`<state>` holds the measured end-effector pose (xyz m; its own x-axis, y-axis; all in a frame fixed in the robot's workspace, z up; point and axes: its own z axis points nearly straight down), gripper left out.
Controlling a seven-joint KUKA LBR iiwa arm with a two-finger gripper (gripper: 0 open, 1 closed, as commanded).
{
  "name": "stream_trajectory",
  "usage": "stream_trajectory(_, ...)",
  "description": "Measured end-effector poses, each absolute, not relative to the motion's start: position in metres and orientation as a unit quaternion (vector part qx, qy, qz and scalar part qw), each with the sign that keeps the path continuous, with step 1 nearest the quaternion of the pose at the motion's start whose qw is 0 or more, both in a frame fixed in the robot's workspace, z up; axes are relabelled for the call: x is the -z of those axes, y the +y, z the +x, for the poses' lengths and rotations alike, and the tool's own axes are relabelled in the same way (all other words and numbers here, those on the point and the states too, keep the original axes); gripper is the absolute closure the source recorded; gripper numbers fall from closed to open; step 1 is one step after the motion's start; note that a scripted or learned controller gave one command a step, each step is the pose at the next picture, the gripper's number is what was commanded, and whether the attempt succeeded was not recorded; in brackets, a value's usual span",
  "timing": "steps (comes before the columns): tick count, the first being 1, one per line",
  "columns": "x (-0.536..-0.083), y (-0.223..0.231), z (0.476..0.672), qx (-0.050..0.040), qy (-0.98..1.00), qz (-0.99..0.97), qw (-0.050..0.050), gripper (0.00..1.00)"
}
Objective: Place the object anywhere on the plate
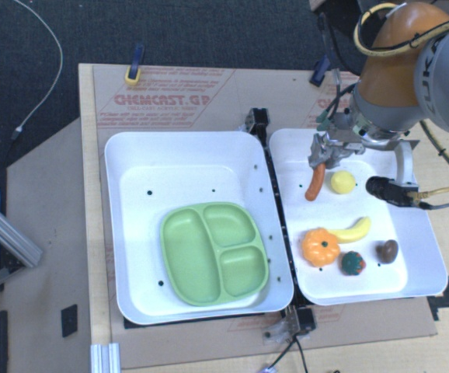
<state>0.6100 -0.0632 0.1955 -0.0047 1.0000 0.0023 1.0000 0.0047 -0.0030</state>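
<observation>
A green plate [209, 253] with three compartments lies in the left bin [131, 169], toward its front. In the right bin [419, 263] a long orange carrot [314, 185] lies at a slant near the back left. My gripper [325, 155] hovers directly over the carrot's upper end, at or just above it. Whether the carrot is gripped is hidden by the gripper body.
Also in the right bin are a yellow lemon [342, 182] beside the carrot, a banana [353, 230], an orange pumpkin [320, 247], a small red and green fruit [353, 263] and a brown item [387, 250]. A black divider [275, 200] runs between the bins.
</observation>
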Motion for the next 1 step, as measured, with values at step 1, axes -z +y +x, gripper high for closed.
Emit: stream_trajectory(1,-0.2065,-0.0081,0.5869,0.0002,-0.709,-0.705,0.002,1.0)
